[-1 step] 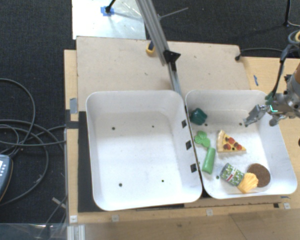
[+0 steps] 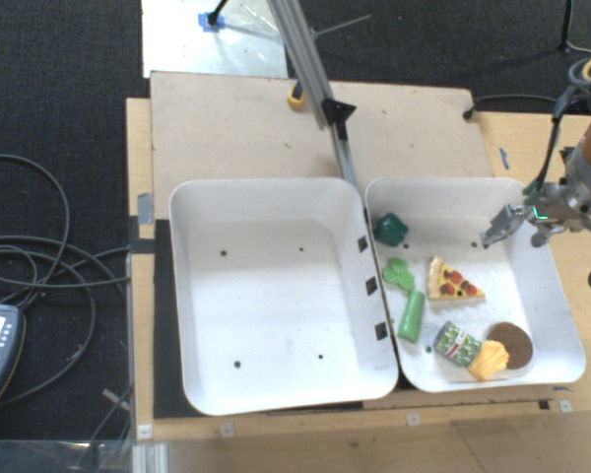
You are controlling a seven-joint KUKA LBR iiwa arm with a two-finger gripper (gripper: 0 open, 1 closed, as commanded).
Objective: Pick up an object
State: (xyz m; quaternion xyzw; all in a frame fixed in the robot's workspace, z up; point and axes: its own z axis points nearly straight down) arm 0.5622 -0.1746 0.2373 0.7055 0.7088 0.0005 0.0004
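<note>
Two white bins sit side by side on the desk (image 2: 236, 136). The left bin (image 2: 276, 294) has a bare floor; the right bin (image 2: 552, 294) holds six toys, one of each kind.

A dark green block (image 2: 391, 229) lies near the right bin's upper left corner. Below it a light green leafy piece (image 2: 398, 274) touches a green stick-shaped toy (image 2: 411, 315), whose long axis runs nearly straight up and down the view, tilted slightly to the right at its top. A pizza slice (image 2: 450, 282) lies just beside them, its tip pointing right. Near the lower right corner a small green can (image 2: 457, 344) lies on its side, long axis slanting down to the right, next to a yellow toy (image 2: 488, 362) that touches a brown disc (image 2: 512, 340).

The claw (image 2: 499, 227) hangs over the right bin's upper right area, well apart from the toys, nothing between its fingers; how wide it stands cannot be told.
</note>
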